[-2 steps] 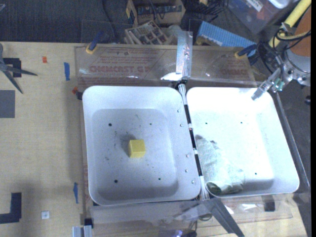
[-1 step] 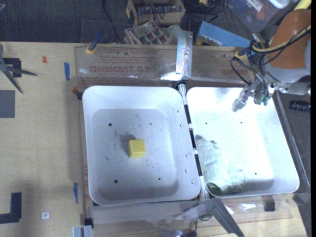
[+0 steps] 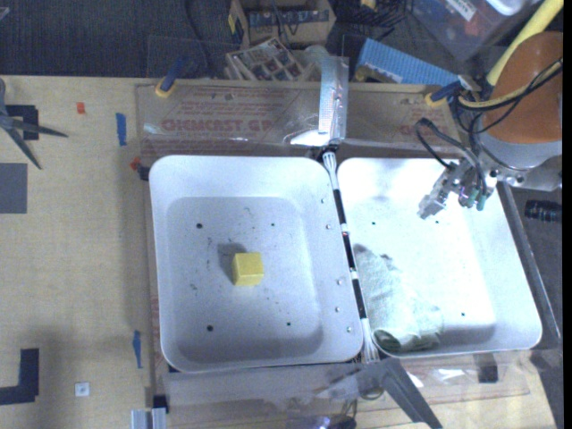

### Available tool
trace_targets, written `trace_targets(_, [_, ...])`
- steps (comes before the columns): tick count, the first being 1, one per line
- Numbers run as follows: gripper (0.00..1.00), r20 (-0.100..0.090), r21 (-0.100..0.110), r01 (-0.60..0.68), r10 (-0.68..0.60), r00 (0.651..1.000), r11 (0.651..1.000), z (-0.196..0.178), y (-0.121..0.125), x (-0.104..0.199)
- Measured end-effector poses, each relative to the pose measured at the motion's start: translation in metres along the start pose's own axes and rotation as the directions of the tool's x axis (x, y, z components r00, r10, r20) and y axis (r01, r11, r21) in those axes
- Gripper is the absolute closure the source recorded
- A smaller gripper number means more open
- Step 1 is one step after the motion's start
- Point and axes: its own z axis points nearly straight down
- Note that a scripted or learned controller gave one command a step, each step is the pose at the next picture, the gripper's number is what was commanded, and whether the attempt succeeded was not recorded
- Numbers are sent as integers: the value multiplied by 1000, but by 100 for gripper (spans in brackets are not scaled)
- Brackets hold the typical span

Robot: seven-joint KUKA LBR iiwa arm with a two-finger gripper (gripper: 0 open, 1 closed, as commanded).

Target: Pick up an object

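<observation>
The task stands at its start, as far as the view shows: nothing is lifted and nothing sits in the gripper (image 3: 451, 193). The gripper hangs over the upper part of the right bin (image 3: 514, 266), well above its floor by the look of it, reaching in from the arm's grey wrist with the orange band behind it. Its tip is small and blurred against the bright white of the bin, so whether the fingers are spread or pressed together cannot be told. Two things wait to be picked. A small yellow block (image 3: 248, 269) lies alone near the middle of the left bin (image 3: 170, 266), well apart from the gripper and across the divider between the bins. A rolled grey-green cloth (image 3: 393, 307) lies along the left wall of the right bin, running down toward its lower corner; it is the nearer candidate. Everything is left to do: choosing a target, descending, closing on it and raising it clear.
</observation>
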Motion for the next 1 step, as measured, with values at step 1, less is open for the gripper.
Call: trace_targets(1, [100, 3, 0, -35, 35, 999, 999, -27, -37, -5])
